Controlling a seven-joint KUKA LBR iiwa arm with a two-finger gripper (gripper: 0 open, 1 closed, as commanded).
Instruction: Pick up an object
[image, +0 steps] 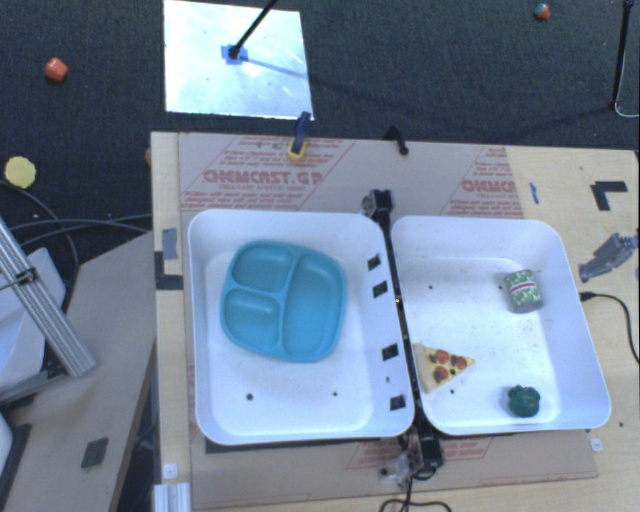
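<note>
Camera view: you have three candidates in the right bin.
Small can: lies near the far right wall — the easiest reach, I judge.
Pizza slice: flat, beside the divider; harder to pinch.
Green lump: near corner.
Left bin: blue divided plate.
End effector: at the counter's right edge; whether it's wide or narrow, I cannot tell.
Approach: come straight down, centred over the can.

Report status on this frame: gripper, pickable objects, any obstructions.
Gripper at right bin's far right edge, finger state unclear, holding nothing visible. Can, pizza slice, green object lying apart in right bin. Blue plate in left bin. Nothing blocking.
</note>
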